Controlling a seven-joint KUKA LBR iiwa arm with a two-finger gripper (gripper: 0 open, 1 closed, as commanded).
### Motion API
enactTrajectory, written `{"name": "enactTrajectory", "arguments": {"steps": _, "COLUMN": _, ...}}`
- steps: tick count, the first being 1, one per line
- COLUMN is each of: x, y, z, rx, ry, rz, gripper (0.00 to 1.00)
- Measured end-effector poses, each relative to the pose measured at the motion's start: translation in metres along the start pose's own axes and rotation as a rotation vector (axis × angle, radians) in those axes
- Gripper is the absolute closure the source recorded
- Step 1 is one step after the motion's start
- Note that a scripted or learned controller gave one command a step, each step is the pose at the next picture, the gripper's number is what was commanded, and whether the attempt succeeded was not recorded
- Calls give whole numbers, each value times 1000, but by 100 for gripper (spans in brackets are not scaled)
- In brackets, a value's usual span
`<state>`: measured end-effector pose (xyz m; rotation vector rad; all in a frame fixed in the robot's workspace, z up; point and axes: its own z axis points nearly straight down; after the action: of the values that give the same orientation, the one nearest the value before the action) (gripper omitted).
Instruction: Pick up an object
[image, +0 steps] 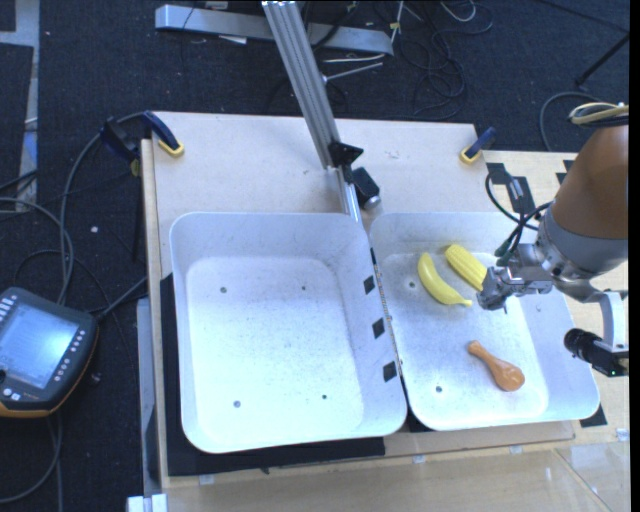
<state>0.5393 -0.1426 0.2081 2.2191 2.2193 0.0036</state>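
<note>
The gripper (494, 295) is hovering low in the right bin (560, 405), just right of a yellow corn cob (466, 265) and a banana (440, 281) that are lying side by side in the bin's far part. Whether it is apart or together, I cannot tell. An orange wooden spoon-like piece (497, 366) is lying nearer, well apart from those 2. The left bin (190, 330) is sitting alongside.
</note>
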Motion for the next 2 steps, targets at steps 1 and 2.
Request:
{"name": "enactTrajectory", "arguments": {"steps": 1, "x": -4, "y": -5, "z": -45, "rx": 0, "ry": 0, "rz": 0, "gripper": 100}}
{"name": "enactTrajectory", "arguments": {"steps": 2, "x": -4, "y": -5, "z": -83, "rx": 1, "ry": 0, "rz": 0, "gripper": 100}}
